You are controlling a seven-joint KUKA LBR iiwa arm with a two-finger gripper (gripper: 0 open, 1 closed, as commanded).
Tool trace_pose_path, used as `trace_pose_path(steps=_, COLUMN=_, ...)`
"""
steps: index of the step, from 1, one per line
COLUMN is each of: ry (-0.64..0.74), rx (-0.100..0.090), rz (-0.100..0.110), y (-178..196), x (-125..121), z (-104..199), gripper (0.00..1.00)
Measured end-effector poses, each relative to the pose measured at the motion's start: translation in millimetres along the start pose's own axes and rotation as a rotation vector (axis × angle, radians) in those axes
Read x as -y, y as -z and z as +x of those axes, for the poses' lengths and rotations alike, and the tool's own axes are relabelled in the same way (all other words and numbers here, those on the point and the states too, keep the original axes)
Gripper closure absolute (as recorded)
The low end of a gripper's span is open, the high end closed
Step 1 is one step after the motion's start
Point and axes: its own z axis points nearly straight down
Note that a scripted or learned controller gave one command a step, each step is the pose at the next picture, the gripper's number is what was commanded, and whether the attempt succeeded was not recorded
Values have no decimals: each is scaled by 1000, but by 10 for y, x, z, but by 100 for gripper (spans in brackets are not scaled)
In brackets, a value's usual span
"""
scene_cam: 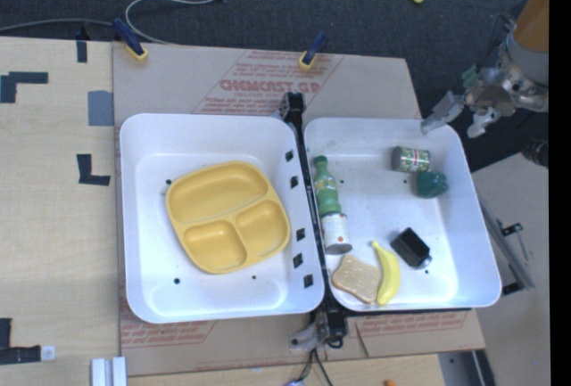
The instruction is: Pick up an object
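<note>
In the right bin (464,224): a green bottle (326,204) lies along its left wall, a small can (409,160) on its side near the far right corner, a teal lump (431,184) just beside it, a black block (412,247), a banana (388,273) and toast (357,278) touching at the near edge

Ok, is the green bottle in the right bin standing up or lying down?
Lying down. The green bottle rests lengthwise on the right bin's floor along its left wall, one end toward the bread slice.

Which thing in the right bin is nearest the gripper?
The can, lying at the bin's far right corner, just below the gripper; the other items lie farther off.
</note>
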Motion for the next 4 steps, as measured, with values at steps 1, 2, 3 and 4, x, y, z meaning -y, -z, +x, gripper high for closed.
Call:
trace_pose_path(steps=1, ry=1, rx=-1, rz=3, y=-1370, x=72, z=40, gripper=0)
trace_pose_path(steps=2, ry=0, rx=1, rz=-3, y=-1709, x=523, z=338, gripper=0)
trace_pose_path(steps=3, ry=0, rx=2, rz=-3, y=-689, x=-80, z=-106, gripper=0)
trace_pose_path(steps=4, ry=3, rx=-3, rz=-1, y=-1704, x=-246, z=-74, gripper=0)
